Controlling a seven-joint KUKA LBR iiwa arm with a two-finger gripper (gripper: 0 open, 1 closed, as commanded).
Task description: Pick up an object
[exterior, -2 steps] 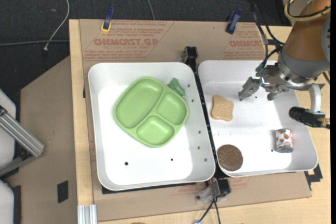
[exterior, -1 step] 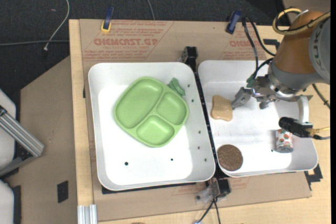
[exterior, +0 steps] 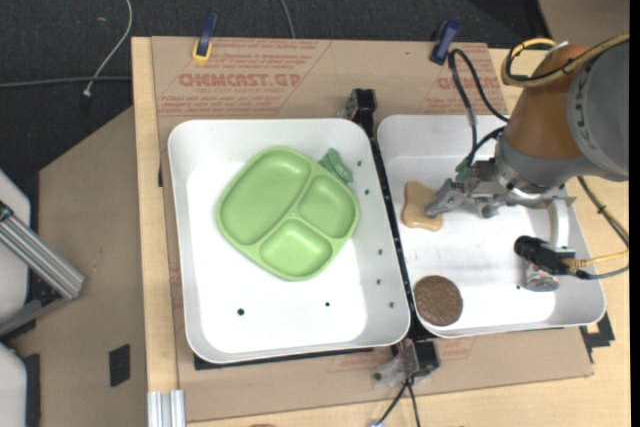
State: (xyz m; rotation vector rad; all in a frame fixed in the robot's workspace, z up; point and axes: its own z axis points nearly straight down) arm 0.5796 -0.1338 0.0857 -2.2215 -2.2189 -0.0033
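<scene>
A: Nearest the camera, what lies in the right bin (exterior: 490, 320)?
B: A brown round disc (exterior: 438, 300), flat in the near left corner, well apart from the arm.
A: And further in?
B: The tan piece (exterior: 418, 210) sits by the bin's left wall. The tool (exterior: 442, 204) lies low just beside it on the right, reaching leftwards, likely because this is the piece chosen for the pick. Whether the tool is wide or narrow cannot be told at this slant, nor whether it touches the piece.
A: The left bin (exterior: 215, 315)?
B: It carries a green divided plate (exterior: 288, 213) flat in the middle, with a small dark green thing (exterior: 338, 166) at the plate's far right edge, both out of the tool's way.
A: Farthest?
B: Two blue clamps (exterior: 207, 33) at the table's (exterior: 300, 70) far edge, probably pinning its cover sheet so nothing slides
</scene>
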